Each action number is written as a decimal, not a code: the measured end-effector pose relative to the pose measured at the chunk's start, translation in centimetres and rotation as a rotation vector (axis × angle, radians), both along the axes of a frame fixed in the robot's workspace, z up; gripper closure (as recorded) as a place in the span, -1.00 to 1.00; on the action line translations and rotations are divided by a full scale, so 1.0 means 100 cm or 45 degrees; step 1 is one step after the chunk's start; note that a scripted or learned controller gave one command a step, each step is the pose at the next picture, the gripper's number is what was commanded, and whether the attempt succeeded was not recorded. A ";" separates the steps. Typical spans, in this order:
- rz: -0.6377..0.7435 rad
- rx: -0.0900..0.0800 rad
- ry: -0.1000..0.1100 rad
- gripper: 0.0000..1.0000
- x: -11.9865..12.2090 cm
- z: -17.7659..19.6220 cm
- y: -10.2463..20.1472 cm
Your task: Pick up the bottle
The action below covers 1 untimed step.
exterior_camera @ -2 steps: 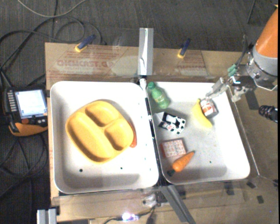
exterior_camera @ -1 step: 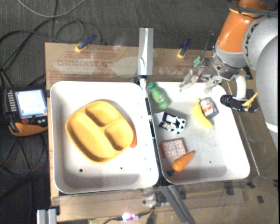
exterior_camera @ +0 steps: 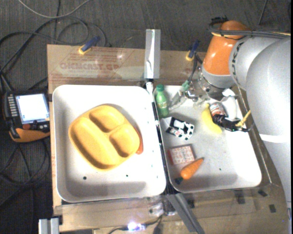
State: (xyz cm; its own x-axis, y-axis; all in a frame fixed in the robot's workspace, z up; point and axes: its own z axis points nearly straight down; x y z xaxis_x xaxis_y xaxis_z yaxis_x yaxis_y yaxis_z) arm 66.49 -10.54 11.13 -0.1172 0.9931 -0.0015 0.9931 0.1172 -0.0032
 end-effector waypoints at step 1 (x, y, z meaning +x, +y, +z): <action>0.000 0.001 0.001 1.00 0.000 0.009 0.000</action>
State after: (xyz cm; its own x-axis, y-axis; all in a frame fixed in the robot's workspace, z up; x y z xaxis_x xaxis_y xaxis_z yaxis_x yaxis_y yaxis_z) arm 66.49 -10.51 12.04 -0.1171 0.9931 -0.0003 0.9931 0.1171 -0.0039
